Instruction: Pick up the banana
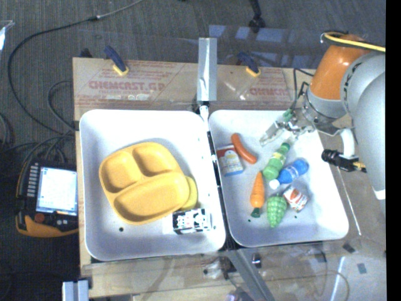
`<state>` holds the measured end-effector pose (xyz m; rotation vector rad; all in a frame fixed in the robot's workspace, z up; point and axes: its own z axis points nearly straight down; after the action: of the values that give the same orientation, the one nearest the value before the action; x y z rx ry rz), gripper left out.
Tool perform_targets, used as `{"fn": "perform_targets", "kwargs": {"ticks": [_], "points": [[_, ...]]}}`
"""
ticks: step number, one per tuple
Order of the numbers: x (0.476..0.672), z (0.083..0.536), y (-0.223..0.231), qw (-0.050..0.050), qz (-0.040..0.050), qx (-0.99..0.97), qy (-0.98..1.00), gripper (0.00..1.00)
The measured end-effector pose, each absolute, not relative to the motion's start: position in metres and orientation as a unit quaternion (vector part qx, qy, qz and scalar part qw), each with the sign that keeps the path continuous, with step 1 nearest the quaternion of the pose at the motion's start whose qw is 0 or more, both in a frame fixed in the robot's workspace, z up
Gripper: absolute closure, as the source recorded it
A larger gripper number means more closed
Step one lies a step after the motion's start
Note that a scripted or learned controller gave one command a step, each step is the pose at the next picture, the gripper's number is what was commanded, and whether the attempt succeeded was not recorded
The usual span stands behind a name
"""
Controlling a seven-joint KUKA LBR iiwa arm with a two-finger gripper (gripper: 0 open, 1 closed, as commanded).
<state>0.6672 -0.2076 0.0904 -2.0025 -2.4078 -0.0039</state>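
1. Banana (192, 192) lies in the left bin (94, 231), lower centre of the frame, mostly tucked under the yellow divided plate (145, 182); just a yellow sliver shows at the plate's right edge, above a black-and-white box (190, 221).
2. Risk: with so little exposed, a grasp would likely strike the plate rim or the box, or drag the plate instead.
3. Right bin (326, 221) holds a carrot (257, 190), green bottle (276, 162), sausage (244, 148).
4. Tool (280, 130), upper right, hangs over the right bin, fingers apart, holding nothing, well away from the banana.
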Motion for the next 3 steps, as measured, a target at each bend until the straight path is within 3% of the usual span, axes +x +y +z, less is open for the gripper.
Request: {"fn": "perform_targets", "kwargs": {"ticks": [1,2,3], "points": [[0.615,0.090,-0.201,-0.005,-0.0013,-0.594,-0.804,0.00],[0.636,0.090,-0.167,-0.006,-0.0012,-0.568,-0.823,0.00],[0.588,0.091,-0.180,-0.006,-0.0015,-0.531,-0.847,0.00]]}}
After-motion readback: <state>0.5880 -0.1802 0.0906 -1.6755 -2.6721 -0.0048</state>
